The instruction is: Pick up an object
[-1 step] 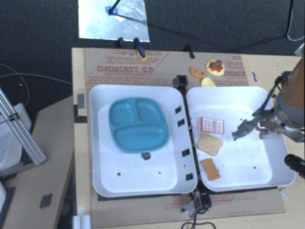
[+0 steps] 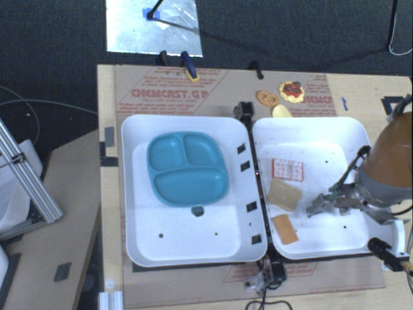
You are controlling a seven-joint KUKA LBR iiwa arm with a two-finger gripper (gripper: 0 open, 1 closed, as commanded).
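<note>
Claw low in right white bin, lower right of frame; open or clenched, cannot tell. Nearest target: tan square slab, just left. Risk: nudging slab aside, closing on nothing.

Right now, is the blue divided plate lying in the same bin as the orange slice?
No, the blue divided plate lies in the left bin, while the orange slice lies in the right bin.

Bench: brown board, mid-frame
On it: two white bins side by side; toy foods upper right
</note>
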